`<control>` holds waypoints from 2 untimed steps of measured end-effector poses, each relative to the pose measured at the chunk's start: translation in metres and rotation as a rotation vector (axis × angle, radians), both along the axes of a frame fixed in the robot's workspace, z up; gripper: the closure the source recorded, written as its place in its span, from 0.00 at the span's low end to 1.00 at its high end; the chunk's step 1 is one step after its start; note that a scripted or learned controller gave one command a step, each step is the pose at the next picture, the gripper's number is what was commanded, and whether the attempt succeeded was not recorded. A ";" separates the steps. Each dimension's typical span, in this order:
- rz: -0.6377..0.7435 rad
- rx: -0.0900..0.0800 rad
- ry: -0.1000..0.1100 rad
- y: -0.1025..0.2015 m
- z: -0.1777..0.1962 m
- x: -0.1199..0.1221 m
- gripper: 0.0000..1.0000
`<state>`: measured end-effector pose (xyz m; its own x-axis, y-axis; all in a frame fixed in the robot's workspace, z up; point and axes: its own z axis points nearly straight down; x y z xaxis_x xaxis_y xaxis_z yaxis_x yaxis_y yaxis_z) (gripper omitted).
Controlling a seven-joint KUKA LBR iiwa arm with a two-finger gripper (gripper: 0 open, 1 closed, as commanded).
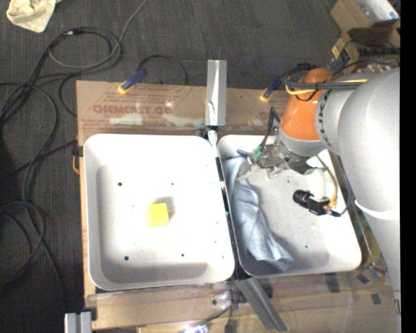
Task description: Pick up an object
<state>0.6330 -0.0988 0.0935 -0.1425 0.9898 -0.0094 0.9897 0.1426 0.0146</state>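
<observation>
Your hand (272, 158) hung over the right bin (338, 260), beside the grey cloth (257, 221); its opening could not be told.

Open around yellow block (158, 214); grey cloth (255, 221) seemingly crowds right bin (338, 257).

A sheet of cardboard (140, 109) with red lettering is laid under the two white bins, held at its far edge by two clamps with yellow and blue handles (130, 82) (270, 91). A metal post (216, 97) is set upright between the bins at their far side. Black cables (39, 117) are looped over the dark floor to the left, and a crumpled pale rag (31, 13) is seen in the top left corner.
</observation>
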 end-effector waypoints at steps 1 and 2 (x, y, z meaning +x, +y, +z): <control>-0.159 0.004 0.015 -0.046 0.124 0.031 0.00; -0.202 0.004 0.018 -0.081 0.105 0.007 0.00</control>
